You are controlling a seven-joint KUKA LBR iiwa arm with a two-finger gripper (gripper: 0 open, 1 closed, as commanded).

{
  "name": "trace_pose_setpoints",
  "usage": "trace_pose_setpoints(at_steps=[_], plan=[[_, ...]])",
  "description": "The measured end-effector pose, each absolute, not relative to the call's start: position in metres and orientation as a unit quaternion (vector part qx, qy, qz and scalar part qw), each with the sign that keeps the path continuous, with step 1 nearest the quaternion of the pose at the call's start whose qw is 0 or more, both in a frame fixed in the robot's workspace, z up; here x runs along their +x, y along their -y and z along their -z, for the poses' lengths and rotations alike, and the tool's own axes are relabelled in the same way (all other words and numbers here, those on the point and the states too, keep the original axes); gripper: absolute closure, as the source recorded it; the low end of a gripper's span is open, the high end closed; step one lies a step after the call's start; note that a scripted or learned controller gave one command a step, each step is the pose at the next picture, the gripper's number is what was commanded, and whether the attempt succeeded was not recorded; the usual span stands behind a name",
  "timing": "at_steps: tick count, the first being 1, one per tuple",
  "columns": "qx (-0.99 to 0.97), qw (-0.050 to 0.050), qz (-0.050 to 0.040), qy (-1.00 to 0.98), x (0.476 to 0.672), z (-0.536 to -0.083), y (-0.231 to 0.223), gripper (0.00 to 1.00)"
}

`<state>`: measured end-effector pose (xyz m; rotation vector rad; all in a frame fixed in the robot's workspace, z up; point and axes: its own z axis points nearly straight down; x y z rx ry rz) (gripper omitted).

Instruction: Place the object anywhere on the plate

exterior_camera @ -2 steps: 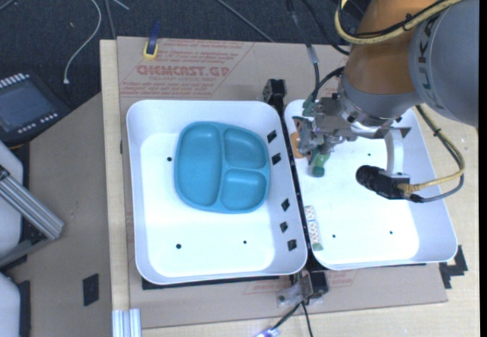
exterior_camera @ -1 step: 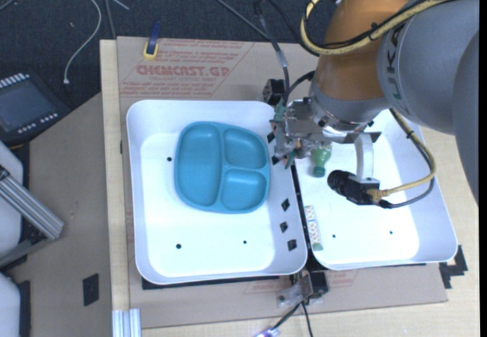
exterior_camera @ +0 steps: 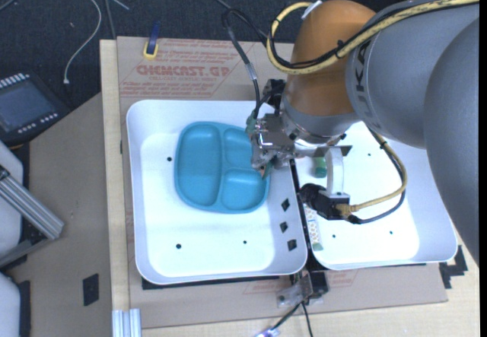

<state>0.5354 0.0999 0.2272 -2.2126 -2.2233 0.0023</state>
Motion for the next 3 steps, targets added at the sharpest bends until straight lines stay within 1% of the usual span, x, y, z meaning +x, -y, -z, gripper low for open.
trace_pose_setpoints(at_steps=[1,2,3], plan=[[-0.705,0.001,0.0008,0.709,0.527,-0.234,-0.148,1.0],[-0.706,0.001,0.0,0.708,0.526,-0.228,-0.175,1.0],[-0.707,0.001,0.0,0.707,0.526,-0.229,-0.174,0.0]])
